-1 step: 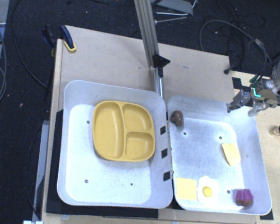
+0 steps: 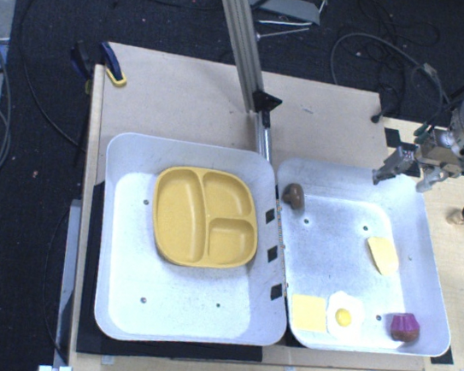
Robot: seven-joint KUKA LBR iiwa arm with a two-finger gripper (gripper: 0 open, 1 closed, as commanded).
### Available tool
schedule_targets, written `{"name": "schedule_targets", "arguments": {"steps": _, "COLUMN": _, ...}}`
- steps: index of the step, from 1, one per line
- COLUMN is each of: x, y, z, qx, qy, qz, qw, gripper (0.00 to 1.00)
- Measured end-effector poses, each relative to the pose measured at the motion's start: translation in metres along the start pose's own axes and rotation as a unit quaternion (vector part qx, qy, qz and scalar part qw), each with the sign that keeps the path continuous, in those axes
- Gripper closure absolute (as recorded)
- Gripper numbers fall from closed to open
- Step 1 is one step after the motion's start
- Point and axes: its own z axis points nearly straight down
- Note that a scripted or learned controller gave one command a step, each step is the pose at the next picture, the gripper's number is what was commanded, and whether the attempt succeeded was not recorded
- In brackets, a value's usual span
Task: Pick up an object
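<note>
The right bin [image 2: 331, 217] holds several small items: a brown round piece [image 2: 294, 196] at its far left corner, a yellow wedge [image 2: 383, 255] on the right side, a yellow square slice [image 2: 309, 313] and a fried egg [image 2: 344, 315] at the near edge, and a purple lump [image 2: 404, 327] in the near right corner. My gripper [image 2: 406, 175] hovers over the far right rim of this bin, fingers spread open, with nothing between them.
The left bin [image 2: 114, 284] holds a yellow divided plate [image 2: 206, 217]. A slanted metal pole [image 2: 245, 40] rises from between the bins at the back. Cables lie on the dark floor beyond the bench.
</note>
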Motion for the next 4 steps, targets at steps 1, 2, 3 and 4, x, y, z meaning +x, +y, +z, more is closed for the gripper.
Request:
{"name": "schedule_targets", "arguments": {"steps": 1, "x": -0.003, "y": -0.001, "z": 0.043, "qx": 0.002, "qy": 0.0, "qz": 0.001, "qw": 1.0, "gripper": 0.0}}
{"name": "schedule_targets", "arguments": {"steps": 2, "x": 0.0, "y": 0.002, "z": 0.106, "qx": 0.002, "qy": 0.001, "qz": -0.001, "qw": 1.0, "gripper": 0.0}}
{"name": "schedule_targets", "arguments": {"steps": 3, "x": 0.001, "y": 0.002, "z": 0.15, "qx": 0.001, "qy": 0.0, "qz": -0.001, "qw": 1.0, "gripper": 0.0}}
{"name": "schedule_targets", "arguments": {"steps": 4, "x": 0.001, "y": 0.003, "z": 0.137, "qx": -0.001, "qy": -0.001, "qz": -0.002, "qw": 1.0, "gripper": 1.0}}
